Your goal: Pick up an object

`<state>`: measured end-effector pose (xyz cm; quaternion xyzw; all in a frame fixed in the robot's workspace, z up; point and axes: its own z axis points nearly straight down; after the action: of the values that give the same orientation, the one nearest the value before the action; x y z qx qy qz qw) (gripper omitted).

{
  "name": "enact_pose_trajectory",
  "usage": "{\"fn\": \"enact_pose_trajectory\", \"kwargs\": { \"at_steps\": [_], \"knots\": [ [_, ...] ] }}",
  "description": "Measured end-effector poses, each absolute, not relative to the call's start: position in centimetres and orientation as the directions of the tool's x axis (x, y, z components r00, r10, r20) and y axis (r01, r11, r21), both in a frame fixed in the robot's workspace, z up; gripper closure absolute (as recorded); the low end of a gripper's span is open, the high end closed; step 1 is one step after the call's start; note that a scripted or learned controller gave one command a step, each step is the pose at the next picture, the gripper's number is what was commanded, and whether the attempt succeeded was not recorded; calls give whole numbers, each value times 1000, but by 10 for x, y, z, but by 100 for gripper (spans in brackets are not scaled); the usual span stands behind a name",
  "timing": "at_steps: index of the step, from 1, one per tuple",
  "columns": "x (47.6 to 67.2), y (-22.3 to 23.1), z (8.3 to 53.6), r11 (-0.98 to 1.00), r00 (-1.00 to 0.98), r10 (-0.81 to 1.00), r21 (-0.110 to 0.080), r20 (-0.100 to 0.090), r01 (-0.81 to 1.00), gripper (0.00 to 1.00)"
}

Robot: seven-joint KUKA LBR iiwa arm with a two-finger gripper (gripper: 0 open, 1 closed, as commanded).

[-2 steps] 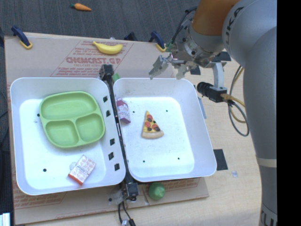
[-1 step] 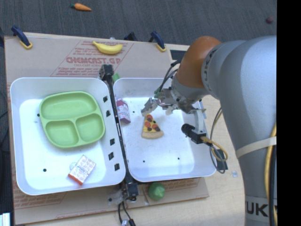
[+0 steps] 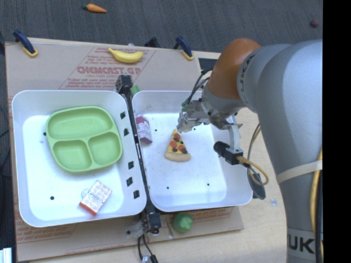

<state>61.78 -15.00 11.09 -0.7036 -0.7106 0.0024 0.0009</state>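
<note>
A toy pizza slice [image 3: 177, 146] lies in the right bin [image 3: 186, 196], near its middle. My gripper [image 3: 186, 123] hangs just above the slice's pointed tip, at the upper right of it. A small dark red carton [image 3: 143, 129] stands at the right bin's left wall. In the left bin [image 3: 33, 201] sit a green divided plate [image 3: 84, 137] and a small red and white packet [image 3: 95, 196].
A toy banana [image 3: 126, 54] lies on the cardboard behind the bins. A green ball [image 3: 183, 222] rests in front of the right bin. A toy carrot [image 3: 95, 7] is on the floor beyond. Black clips line the divider between the bins.
</note>
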Motion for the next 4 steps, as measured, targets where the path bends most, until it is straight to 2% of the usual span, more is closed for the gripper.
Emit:
{"fn": "enact_pose_trajectory", "kwargs": {
  "at_steps": [1, 2, 3, 4],
  "knots": [
    [618, -150, 111, 10, -10, 1000, -5, -2, 1000, 0],
    [618, -150, 121, 13, -13, 1000, -6, -3, 1000, 100],
    [618, -150, 121, 14, -14, 1000, -6, -4, 1000, 0],
    [619, -149, 132, 17, -17, 1000, -6, -5, 1000, 100]
  ]
}}
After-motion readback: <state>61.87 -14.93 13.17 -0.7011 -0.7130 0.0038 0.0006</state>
